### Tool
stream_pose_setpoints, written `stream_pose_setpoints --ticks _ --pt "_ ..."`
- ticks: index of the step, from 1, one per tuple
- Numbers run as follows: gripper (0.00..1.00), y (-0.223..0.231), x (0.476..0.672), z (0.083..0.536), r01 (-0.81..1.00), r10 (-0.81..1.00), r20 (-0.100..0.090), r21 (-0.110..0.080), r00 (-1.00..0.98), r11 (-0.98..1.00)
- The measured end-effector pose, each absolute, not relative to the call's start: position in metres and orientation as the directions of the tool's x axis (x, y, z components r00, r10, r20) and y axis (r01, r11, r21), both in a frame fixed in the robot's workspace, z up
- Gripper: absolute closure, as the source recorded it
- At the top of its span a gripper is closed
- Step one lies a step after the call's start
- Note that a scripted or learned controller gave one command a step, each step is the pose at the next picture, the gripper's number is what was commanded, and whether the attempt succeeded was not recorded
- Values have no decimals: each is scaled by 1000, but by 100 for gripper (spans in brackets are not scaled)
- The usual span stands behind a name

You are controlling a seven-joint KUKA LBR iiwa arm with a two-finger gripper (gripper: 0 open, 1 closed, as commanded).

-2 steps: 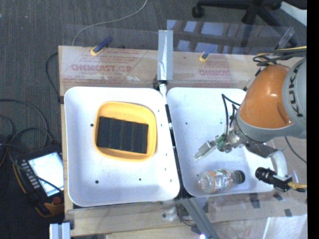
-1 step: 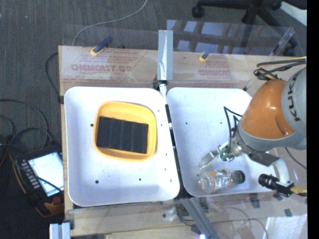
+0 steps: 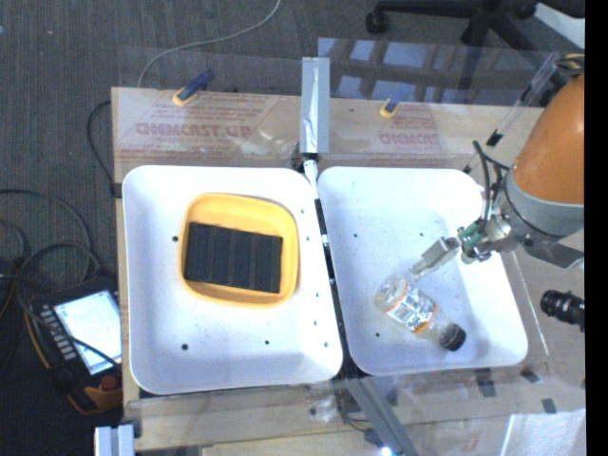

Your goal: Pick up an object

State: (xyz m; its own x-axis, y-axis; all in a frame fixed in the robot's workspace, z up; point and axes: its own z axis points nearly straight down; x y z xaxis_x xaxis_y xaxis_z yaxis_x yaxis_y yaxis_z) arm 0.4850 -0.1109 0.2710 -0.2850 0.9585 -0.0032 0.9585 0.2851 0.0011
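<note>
Right bin, near edge: small clear bottle with dark cap, lying flat. Hand just above its far end, approach step; open or closed, cannot tell. Next: descend, clamp bottle. Left bin: yellow dish.

The arm enters from the right edge, its orange band uppermost and the grey wrist section beneath it. The end effector extends down-left at a slant. It appears slim and pale; finer detail is not resolvable.
</note>
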Motion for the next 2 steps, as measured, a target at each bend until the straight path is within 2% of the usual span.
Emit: stream_pose_setpoints --ticks 1,2 --pt "0 -99 484 111 975 975 1 0 -221 221" --pt "0 -117 490 92 998 999 2 17 -54 54"
